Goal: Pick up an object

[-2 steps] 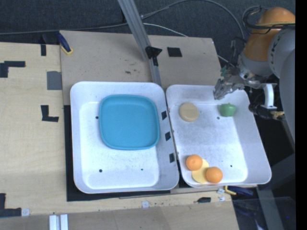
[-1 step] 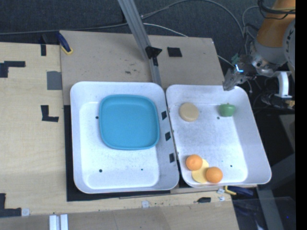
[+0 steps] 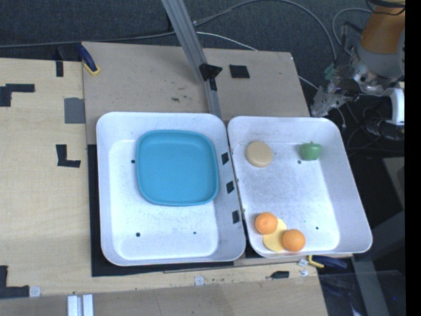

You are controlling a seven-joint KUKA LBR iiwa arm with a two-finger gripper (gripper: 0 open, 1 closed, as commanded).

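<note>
A: Where did the arm (image 3: 380, 38) sit?

B: Upper right corner, outside both bins. The orange band showed near the top edge, grey wrist below it. The gripper (image 3: 327, 99) hung just past the far right corner of the right bin (image 3: 348, 196), over the dark floor and cables.

A: Fingers apart or together?

B: Could not tell. The tip was small and blurred against the clutter. Nothing was visible between them.

A: Contents of the right bin?

B: Four or five items. A tan disc (image 3: 259, 154) lay near the far left part. A green piece (image 3: 310, 151) lay to its right, about level with it, well apart. At the near edge, two orange balls: one (image 3: 266, 223) further left, the other (image 3: 293, 240) nearer the rim. Between them lay a pale yellow flat piece (image 3: 274, 236), touching or partly under both.

A: Any of these near the gripper?

B: The green piece was the closest, but still apart from it, inside the bin wall.

A: Left bin?

B: The left bin (image 3: 118, 176) held a blue plate (image 3: 176, 167), square with rounded corners, lying flat in the far half.

A: Surroundings?

B: The bins sat side by side, rims touching, on a wooden bench (image 3: 39, 176) marked with black tape. A grey bar (image 3: 191, 38) ran slantwise from the top down to the gap between the bins.
</note>
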